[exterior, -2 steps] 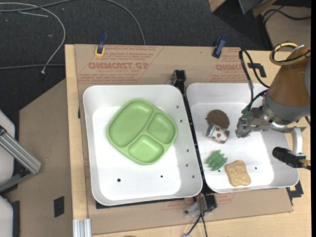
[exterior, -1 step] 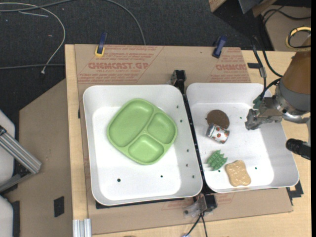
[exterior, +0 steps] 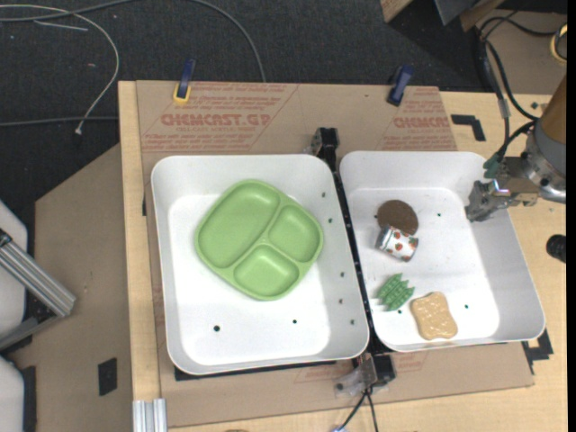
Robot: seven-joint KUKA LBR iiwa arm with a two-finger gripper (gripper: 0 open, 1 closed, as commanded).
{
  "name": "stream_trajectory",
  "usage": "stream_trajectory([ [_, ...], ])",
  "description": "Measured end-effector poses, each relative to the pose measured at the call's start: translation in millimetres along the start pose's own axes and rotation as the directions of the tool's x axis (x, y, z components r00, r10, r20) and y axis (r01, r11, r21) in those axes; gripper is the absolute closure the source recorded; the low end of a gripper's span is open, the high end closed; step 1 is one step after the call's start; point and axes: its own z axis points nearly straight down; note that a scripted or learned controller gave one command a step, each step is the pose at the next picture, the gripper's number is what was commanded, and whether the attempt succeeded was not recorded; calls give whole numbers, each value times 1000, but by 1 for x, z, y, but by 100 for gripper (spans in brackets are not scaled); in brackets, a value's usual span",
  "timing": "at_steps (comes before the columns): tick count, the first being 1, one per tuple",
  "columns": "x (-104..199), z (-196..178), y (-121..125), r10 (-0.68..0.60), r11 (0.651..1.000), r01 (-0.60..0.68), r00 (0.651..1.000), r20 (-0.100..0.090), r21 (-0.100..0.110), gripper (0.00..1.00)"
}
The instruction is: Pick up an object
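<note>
Lying lower-left to upper-right, small can (exterior: 397, 243) beside brown disc (exterior: 396, 213)

Both white bins (exterior: 180, 241) look like smooth, slightly glossy plastic. The green divided plate (exterior: 259, 238) has a matt plastic look. The surface (exterior: 297, 120) beneath is brown printed cardboard, dull and flat. The tan cracker-shaped piece (exterior: 434, 316) looks rough and grainy.

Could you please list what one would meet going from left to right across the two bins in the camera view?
Green divided plate in the left bin → small green toy → tan biscuit-shaped piece in the right bin → the hand at that bin's right edge.
</note>
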Motion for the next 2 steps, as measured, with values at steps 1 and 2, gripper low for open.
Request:
stream_trajectory([
  [1, 0, -23, 1, -1, 1000, 1, 1000, -1, 3, 100],
  [2, 49, -6, 18, -5, 1000, 5, 1000, -5, 9, 100],
])
